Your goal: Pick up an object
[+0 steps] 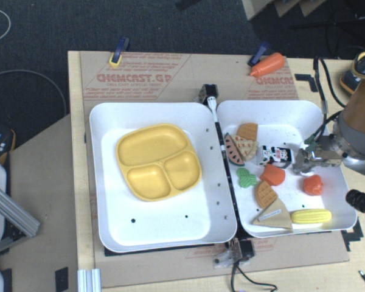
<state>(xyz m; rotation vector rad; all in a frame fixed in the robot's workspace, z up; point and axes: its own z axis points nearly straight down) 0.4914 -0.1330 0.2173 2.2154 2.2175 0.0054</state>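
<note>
Low over the right bin (304,111) hangs the end effector (304,162), at the end of the grey arm (353,129) that comes in from the right. I can't tell if it's apart or together, it's too small & dark to see. Nothing looks clamped in it.

Toys lie close by, prob. tipped in loose so the robot can pick any one. Just below & a bit right of the end effector sits a red ball (313,185). Just left is a black & white toy (274,155), w/ an orange-red lump (273,175) under that. Farther down lies a yellow corn (311,216). Farther left are a green bit (246,178) & a melon slice (233,150).

Way off left, the other bin (109,224) holds a yellow tray (159,161).

My guess: it's going for the red ball or the black & white toy, both near.
</note>
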